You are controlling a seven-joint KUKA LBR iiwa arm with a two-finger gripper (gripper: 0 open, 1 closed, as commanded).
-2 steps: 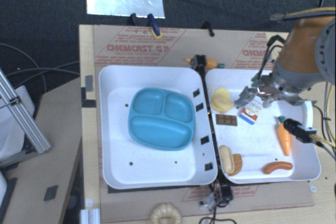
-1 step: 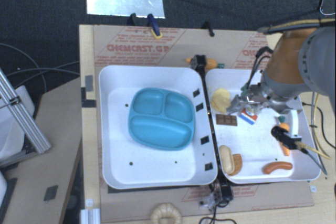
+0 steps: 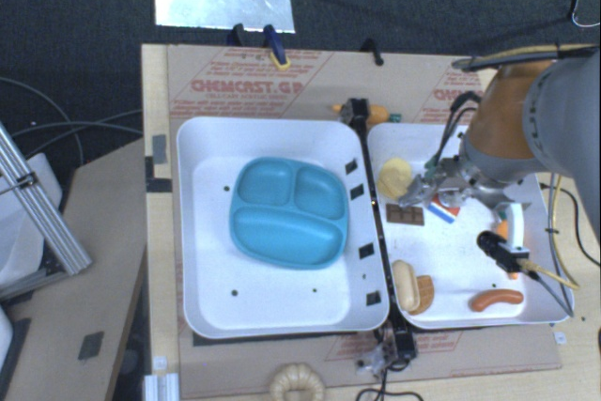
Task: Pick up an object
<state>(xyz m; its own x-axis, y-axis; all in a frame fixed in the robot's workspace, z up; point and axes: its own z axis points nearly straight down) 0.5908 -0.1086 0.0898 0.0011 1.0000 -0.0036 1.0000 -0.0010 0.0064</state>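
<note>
My gripper (image 3: 414,195) hangs low over the left part of the right bin (image 3: 451,315), with the grey arm and its orange band reaching in from the right. It sits just below a pale yellow piece (image 3: 394,173) and just above a flat brown bar (image 3: 406,215). A small red, white and blue item (image 3: 444,212) lies right of the bar, partly under the wrist. Toward the front of the bin lie a tan bun (image 3: 410,285) and an orange-red sausage (image 3: 496,300). Nothing can be seen held in the gripper.
The left bin (image 3: 202,202) holds a blue divided plate (image 3: 287,210). A black divider with clips (image 3: 368,202) runs between the bins. A small orange piece (image 3: 503,228) lies by the arm. A beige ring (image 3: 299,382) sits on the bench's front edge.
</note>
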